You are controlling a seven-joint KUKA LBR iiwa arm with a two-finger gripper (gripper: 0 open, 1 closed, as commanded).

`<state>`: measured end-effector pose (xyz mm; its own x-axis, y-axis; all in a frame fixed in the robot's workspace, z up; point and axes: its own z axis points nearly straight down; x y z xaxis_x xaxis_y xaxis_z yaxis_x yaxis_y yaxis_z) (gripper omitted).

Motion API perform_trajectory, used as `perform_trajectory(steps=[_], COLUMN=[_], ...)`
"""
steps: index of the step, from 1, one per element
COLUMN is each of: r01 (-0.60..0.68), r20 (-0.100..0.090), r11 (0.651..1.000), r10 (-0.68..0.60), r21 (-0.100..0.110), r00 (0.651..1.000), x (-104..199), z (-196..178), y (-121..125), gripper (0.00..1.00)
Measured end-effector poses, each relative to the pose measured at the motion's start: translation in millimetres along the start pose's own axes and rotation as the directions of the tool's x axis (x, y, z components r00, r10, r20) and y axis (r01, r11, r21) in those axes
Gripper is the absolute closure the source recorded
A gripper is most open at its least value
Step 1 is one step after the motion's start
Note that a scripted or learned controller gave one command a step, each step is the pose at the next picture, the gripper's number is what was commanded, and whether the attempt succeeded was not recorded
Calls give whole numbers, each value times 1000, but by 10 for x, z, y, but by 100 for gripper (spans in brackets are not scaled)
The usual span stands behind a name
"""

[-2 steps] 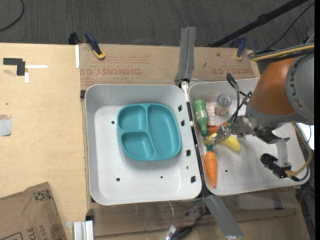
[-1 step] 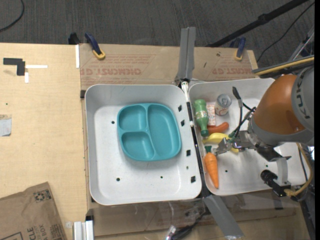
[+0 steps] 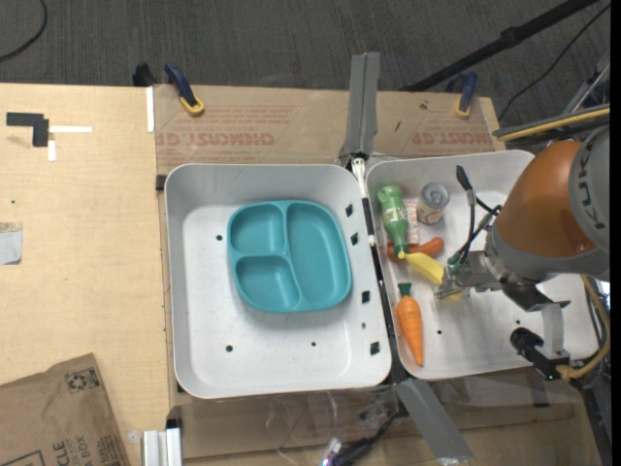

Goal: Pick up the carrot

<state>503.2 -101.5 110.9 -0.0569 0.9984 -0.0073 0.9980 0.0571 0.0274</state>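
Carrot [image 3: 411,328] lies in my right bin [image 3: 485,352] by its left wall, long axis along that wall, green top toward the bin's far edge, tip toward the near edge. Just beyond it sit a yellow banana [image 3: 425,267], a green bottle [image 3: 393,217] and a small can [image 3: 434,199]. My gripper [image 3: 452,282] hovers beside the banana; I cannot tell its fingers' state. The left bin [image 3: 194,357] holds a teal divided plate [image 3: 290,255]. Cardboard [image 3: 254,124] behind reads "CHEMCZT".

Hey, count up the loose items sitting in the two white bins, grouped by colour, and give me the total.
Teal, the divided plastic plate: 1
Orange, the toy carrot: 1
Green, the plastic bottle: 1
Yellow, the toy banana: 1
Silver, the small can: 1
Total: 5
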Motion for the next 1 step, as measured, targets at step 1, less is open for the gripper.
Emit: perform_trajectory(steps=[1], r01=[-148], r20=[-2], r11=[989], r10=[148], r21=[31], r00=[989], x=[801], z=[-809], y=[-189], gripper=[100])
